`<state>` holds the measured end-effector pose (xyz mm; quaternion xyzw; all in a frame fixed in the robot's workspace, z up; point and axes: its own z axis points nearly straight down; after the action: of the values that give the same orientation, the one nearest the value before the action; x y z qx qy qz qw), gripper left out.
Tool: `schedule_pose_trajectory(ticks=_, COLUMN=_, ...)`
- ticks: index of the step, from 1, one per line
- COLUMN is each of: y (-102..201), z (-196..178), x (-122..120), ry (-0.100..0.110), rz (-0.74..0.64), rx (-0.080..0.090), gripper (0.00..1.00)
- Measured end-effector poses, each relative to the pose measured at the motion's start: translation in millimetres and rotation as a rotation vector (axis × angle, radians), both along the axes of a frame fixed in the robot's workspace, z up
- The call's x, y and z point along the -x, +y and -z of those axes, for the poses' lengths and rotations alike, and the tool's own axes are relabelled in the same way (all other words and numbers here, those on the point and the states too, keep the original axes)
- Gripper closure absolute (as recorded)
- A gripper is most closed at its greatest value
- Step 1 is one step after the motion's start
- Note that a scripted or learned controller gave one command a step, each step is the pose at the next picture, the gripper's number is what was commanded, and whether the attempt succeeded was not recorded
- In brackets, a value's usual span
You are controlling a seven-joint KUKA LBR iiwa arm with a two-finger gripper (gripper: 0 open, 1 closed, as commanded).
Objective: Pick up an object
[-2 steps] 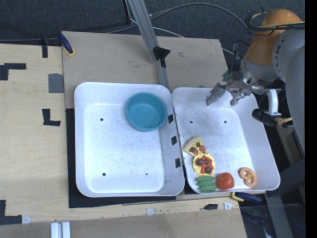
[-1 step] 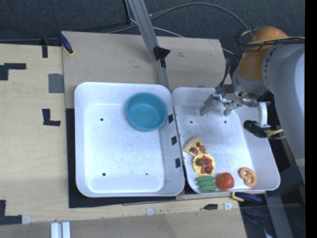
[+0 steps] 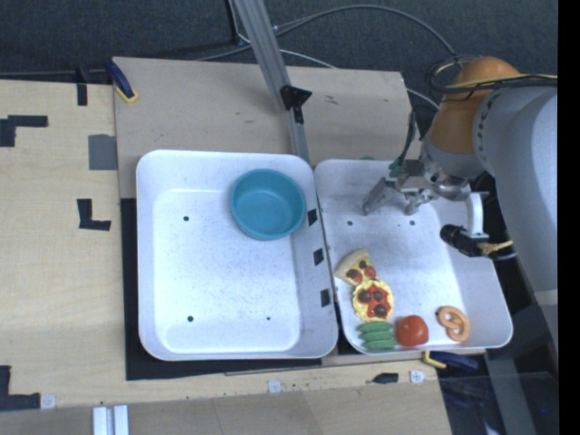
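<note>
One camera sits high up over the bench (image 3: 362, 93) and looks down at a slant. It is far enough to see both white bins (image 3: 163, 243) side by side, with the arm (image 3: 507, 125) coming in from the right.

We count two shallow white bins, a left bin (image 3: 172, 270) and a right bin (image 3: 426, 261). In the left one we see one blue bowl (image 3: 267, 204). In the right one we count five toy foods: two pizza slices, one (image 3: 355, 267) above the other (image 3: 372, 300), one green pea pod (image 3: 377, 335), one red tomato (image 3: 411, 331) and one pretzel (image 3: 452, 322). We see one arm with one gripper (image 3: 390, 202).
</note>
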<state>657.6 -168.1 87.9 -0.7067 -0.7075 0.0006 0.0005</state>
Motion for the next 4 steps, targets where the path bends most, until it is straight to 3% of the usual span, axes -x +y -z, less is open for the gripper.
schedule_pose_trajectory(ticks=1, y=0, z=-12, x=-1, ry=-0.002, rz=-0.001, rx=0.001, gripper=1.00)
schedule_pose_trajectory(ticks=3, y=-4, z=-117, x=1, ry=-0.005, rz=0.001, rx=0.001, gripper=1.00)
schedule_pose_trajectory(ticks=4, y=-3, z=-172, x=-10, ry=-0.006, rz=0.000, rx=0.001, gripper=1.00)
